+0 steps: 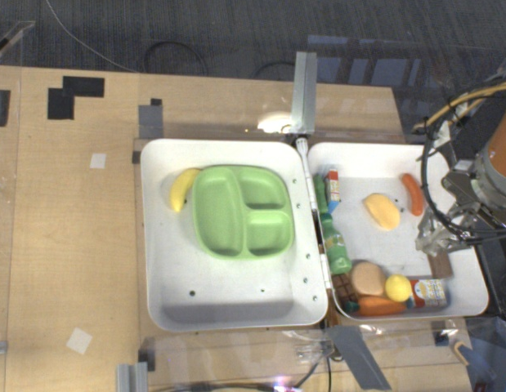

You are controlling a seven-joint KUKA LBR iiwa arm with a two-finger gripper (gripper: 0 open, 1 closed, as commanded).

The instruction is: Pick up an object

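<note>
A: Which step is in hand?

B: The approach, I'd judge. The jaws [432, 242] hang at the right side of the right-hand shallow white bin [473, 305], over bare floor, with nothing between them. Whether they stand apart or together I cannot tell; the metal there is a blur.

A: What could they take?

B: Closest is the small red-and-white labelled packet [431, 292], just below the jaws at the bin's front wall. The slim orange-red carrot-like stick [413, 193] lies above them and a little leftward, and the pale yellow-orange rounded lump [383, 211] sits farther left.

A: And the next move?

B: Settle over one piece, then descend. The stick lies alone, so it looks the cleanest grasp.

A: What stands in the way?

B: The front corner is crowded: a yellow lemon-like ball [397, 287] touches the packet, with a tan rounded piece [367, 278] and an orange carrot [382, 305] beside it. A green bottle [333, 239] lies along the far left wall. The green sectioned plate [240, 211] and yellow banana [182, 189] rest in the other white bin [167, 305], well apart.
</note>
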